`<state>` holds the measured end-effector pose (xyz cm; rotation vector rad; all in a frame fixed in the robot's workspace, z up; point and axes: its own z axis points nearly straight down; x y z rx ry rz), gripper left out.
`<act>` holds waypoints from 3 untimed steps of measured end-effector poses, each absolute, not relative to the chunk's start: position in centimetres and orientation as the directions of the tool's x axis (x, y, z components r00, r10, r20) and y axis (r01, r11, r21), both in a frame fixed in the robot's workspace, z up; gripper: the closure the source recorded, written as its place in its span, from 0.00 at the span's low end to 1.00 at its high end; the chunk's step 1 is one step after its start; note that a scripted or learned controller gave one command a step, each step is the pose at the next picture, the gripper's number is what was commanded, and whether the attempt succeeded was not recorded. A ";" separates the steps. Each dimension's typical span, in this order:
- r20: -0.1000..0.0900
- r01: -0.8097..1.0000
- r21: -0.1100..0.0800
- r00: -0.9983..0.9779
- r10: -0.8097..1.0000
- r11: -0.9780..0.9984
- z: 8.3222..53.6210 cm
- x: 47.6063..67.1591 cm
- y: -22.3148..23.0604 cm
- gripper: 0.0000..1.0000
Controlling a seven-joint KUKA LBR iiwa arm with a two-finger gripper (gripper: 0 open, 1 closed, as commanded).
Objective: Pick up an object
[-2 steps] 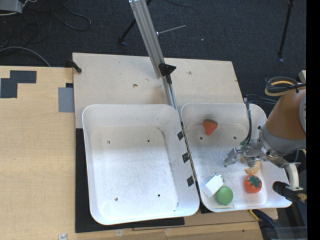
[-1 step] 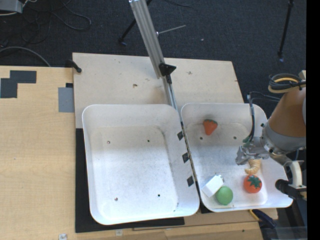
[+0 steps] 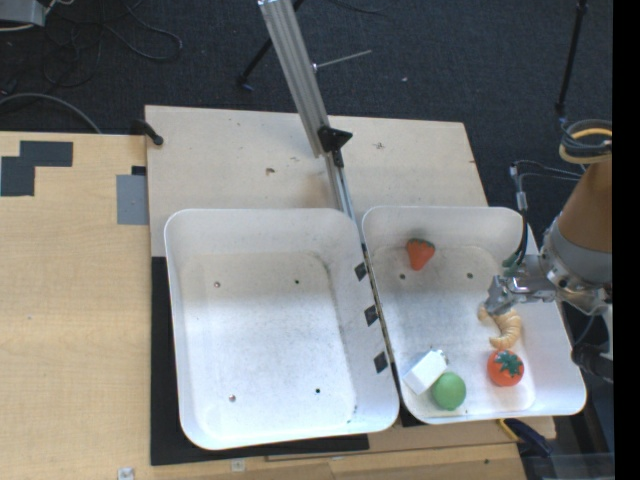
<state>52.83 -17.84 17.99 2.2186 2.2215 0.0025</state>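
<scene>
White right bin (image 3: 470, 223) holds strawberry (image 3: 421, 253), tomato (image 3: 506, 368), lime (image 3: 449, 390).

Strawberry (image 3: 421, 254) at right bin (image 3: 470, 218) rear; croissant (image 3: 503, 324) behind tomato (image 3: 506, 368); block (image 3: 425, 371) touching ball (image 3: 449, 391), front.

Two white bins (image 3: 262, 258), their floors finely speckled grey. Right bin (image 3: 470, 223): an orange-red strawberry (image 3: 421, 254) near the far edge; a tan croissant (image 3: 506, 328) by the right edge; a red tomato (image 3: 506, 368) (green-topped) beside it; a white block (image 3: 426, 371) and a green ball (image 3: 449, 391) at the near edge. Pale beige board (image 3: 400, 158); light wood bench (image 3: 70, 318) with grey patches; dark carpet (image 3: 450, 48); silver rail (image 3: 298, 73).
</scene>
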 end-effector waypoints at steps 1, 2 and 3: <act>-0.001 1.000 0.004 -0.001 1.000 0.001 23.3 52.9 -17.9 1.00; 0.004 1.000 -0.002 -0.006 1.000 0.006 23.6 53.3 -11.7 1.00; 0.003 1.000 -0.002 -0.006 1.000 0.006 24.3 54.3 -6.0 1.00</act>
